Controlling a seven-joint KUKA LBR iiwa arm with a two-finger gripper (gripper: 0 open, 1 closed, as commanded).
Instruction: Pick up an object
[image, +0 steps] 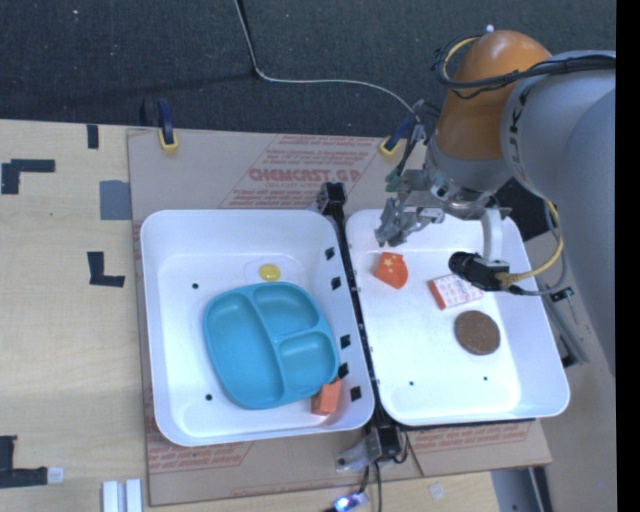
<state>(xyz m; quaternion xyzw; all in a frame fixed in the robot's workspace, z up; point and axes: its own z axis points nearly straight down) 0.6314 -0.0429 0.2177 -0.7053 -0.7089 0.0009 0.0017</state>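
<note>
My gripper (393, 228) hangs over the back left part of the right bin (520, 395), just above and behind a small orange-red block (391, 270). Nothing shows between its fingers. To the right of the block lie a red and white packet (455, 292) and a round brown disc (477, 332). The left bin (165, 330) holds a blue divided plate (270, 343), a small yellow piece (269, 271) behind the plate and an orange block (326, 399) at the plate's front right corner.
A black divider (345, 290) runs between the two bins. The grey arm with its orange band (490, 90) reaches in from the upper right. Yellow and blue clamps (166, 130) hold the cardboard sheet under the bins.
</note>
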